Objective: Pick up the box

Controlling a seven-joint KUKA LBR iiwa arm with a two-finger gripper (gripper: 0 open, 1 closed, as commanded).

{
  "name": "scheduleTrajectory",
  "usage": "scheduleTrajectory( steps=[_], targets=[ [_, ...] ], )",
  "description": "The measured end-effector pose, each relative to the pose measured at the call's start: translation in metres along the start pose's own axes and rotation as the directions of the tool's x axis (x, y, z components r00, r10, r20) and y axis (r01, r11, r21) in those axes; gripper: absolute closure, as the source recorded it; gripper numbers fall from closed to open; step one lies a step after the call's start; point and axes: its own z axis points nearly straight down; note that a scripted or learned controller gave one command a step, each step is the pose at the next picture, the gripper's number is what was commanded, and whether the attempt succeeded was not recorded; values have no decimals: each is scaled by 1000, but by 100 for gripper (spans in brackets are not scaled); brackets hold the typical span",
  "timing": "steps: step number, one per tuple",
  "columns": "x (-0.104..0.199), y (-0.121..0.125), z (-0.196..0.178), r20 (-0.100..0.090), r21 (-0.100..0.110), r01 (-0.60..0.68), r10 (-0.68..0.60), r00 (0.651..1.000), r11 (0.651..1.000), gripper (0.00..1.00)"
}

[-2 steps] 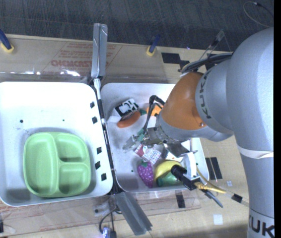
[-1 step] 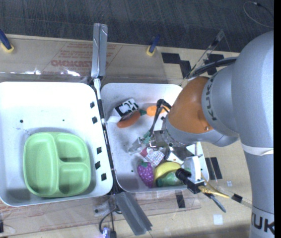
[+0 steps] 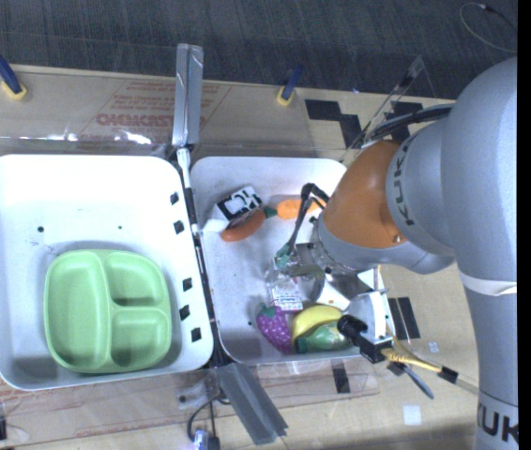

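Note:
The box (image 3: 240, 202) is small, black and white, and lies near the back left of the right bin (image 3: 247, 350). It leans against a red-orange carrot-like piece (image 3: 244, 228). My gripper (image 3: 287, 262) hangs low over the middle of that bin, to the front right of the box and apart from it. Its tip is hard to make out against the clutter under it. The grey arm with its orange band (image 3: 364, 209) covers the bin's right side.
An orange piece (image 3: 289, 209) lies right of the box. Purple grapes (image 3: 275, 327), a banana (image 3: 314, 319), a green item (image 3: 322, 339) and a small printed card (image 3: 286, 299) crowd the bin's front. The left bin (image 3: 22, 181) holds a green divided plate (image 3: 108, 308).

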Motion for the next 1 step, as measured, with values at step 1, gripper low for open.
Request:
scheduleTrajectory(
  steps=[1],
  targets=[
    [0, 0, 0, 0, 0, 0, 0, 1000, 1000, 0]
  ],
)
